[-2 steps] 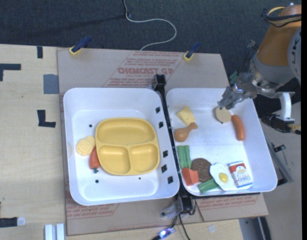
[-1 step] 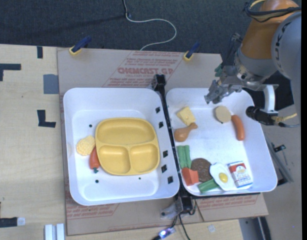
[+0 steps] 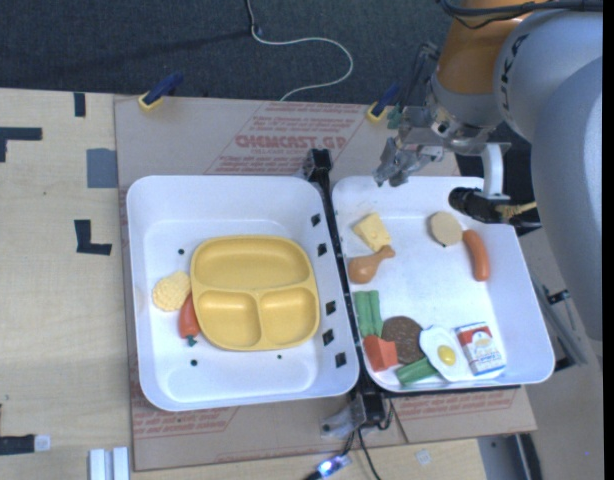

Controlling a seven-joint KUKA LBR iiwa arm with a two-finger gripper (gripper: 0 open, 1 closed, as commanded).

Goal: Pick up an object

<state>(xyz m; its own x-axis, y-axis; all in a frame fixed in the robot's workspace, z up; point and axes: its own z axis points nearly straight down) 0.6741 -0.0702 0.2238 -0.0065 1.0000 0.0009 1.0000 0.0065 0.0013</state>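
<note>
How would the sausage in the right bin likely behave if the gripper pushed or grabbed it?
The sausage looks like a smooth, rounded plastic toy, so it is probably light and stiff. Its cylinder shape suggests it may roll sideways when nudged, and could slip from the fingers. It lies apart from its neighbours.

A white cable (image 3: 297, 38) lies on the dark floor (image 3: 117, 18), to the left of the claw and farther back. Two blue-and-yellow clamps (image 3: 159, 90) hold the cardboard sheet (image 3: 277, 138) on the table (image 3: 47, 268), one just beside the claw.

Wooden bench (image 3: 47, 298) carries cardboard sheet (image 3: 277, 138) (printed red), two white bins (image 3: 152, 368) side by side
</note>
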